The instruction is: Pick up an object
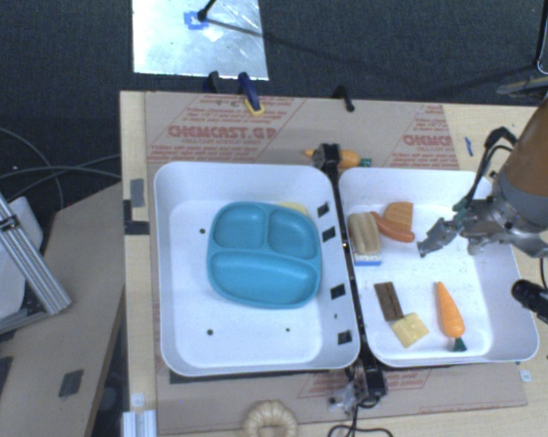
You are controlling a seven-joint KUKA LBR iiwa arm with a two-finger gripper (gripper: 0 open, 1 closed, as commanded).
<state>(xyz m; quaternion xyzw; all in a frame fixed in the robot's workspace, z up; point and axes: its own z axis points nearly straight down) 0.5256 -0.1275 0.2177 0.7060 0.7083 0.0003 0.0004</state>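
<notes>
Camera view: two shallow white bins sit side by side on a cardboard-covered bench. Left bin (178, 271), centre-left of the frame, holds a blue divided plate (263, 253) with a pale yellow item just showing behind its upper right edge. Right bin (520, 335), centre-right of the frame, holds the loose items:

- a ridged tan block (364, 233) at its upper left, with a thin blue strip along the lower edge;
- an orange wedge-shaped piece (397, 220) just to the right of the block, near or touching it;
- a brown bar (388, 299) lower down, beside the divider between the bins;
- a pale yellow cube (409, 330) touching the lower end of the bar;
- a toy carrot (450, 312) lower right, green end toward the bottom of the frame.

The arm enters from the right edge of the frame. The gripper (431, 241) is over the upper middle of the right bin, pointing left toward the orange piece and apart from it. Nothing is seen between its fingertips. The picture is too coarse to show how far apart they stand, so the opening cannot be told.

Step in hand, as a judgement: approach. No item is lifted; all lie on the bin floor.

Next move, as a judgement: choose one item. The orange piece is nearest the tip, and the carrot lies with open floor round it. Centre the tool over the item, lower to the floor, close, then lift and check that the item comes up.
</notes>
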